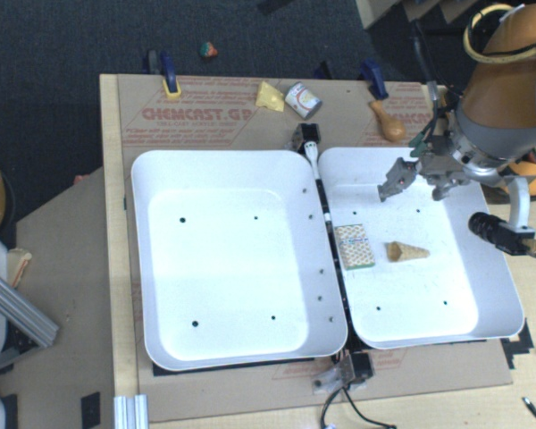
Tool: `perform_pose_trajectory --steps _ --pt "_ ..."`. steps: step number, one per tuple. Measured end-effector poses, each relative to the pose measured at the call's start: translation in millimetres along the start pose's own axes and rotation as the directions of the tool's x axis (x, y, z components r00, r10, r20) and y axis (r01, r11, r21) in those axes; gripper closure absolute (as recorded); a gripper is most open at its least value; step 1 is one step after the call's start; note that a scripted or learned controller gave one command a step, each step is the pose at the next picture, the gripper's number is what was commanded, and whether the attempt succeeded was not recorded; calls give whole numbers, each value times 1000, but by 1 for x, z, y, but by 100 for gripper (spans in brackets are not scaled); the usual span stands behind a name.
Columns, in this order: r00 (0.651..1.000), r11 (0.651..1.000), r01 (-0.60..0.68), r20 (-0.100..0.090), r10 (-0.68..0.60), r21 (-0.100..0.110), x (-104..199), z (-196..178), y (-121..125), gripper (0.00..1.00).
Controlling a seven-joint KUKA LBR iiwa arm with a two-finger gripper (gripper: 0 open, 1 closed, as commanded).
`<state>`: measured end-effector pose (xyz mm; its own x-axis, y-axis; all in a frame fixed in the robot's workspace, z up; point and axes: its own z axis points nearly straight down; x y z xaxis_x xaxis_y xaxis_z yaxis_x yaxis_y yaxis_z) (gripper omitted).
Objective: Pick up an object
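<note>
The small tan wedge-shaped object [407, 252] lies in the right-hand shallow white bin [482, 315], near its centre. Just beside it, at its nine o'clock, sits a flat rectangular packet with a speckled greenish print [353, 246], close to the bin's inner wall. The end effector [420, 179] hangs above the bin's far half, at about twelve o'clock from the wedge and well apart from it; I cannot tell how its jaws stand, and nothing shows in its hold. To my eye this is the approach step: next it needs to travel toward six o'clock and descend over one piece. The wedge looks small, pointed and light, lying flat.
</note>
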<state>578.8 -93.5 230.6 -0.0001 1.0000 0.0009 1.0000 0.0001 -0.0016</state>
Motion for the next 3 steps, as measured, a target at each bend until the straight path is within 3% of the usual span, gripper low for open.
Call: perform_pose_trajectory --steps 1,2,3 --pt "1000 1000 3 2 -3 -20 19 -155 -44 0" --pt "1000 1000 1 3 -1 -8 18 -156 -43 100" --pt "1000 1000 -12 9 12 -7 -117 -168 -21 100"
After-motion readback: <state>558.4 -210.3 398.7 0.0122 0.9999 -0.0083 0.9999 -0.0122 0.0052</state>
